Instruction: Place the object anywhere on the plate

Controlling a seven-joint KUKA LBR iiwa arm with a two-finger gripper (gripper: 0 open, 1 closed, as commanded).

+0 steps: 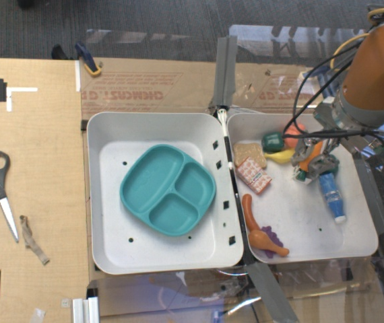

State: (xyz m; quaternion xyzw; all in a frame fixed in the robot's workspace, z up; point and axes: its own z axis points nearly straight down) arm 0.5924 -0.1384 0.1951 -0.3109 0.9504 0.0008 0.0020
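The plate [168, 190], a teal three-compartment one, sits in the left bin [101, 200], well to the left of my gripper [311, 161] and across the divider between the bins. I have the gripper low in the right bin [354, 241], among the clutter at its upper middle. I cannot tell from here whether it is spread or pinched on anything; cables and its own body hide that.

Just below and right of the gripper lies a blue tube [331, 194]. Just to its left are a yellow banana [281, 157] and a dark green piece [272, 140], with something red [293, 139] beside that. Further left lie a cracker-like slab [249, 153] and a small pink box [254, 175]; well below and left are an orange carrot-like toy [249, 214] and a purple piece [271, 235].

My judgement: this is the grasp stage. To do it well I would pick one isolated target, probably the tube, centre on it across its narrow width, close, then lift straight up and check it rises before crossing left over the divider.
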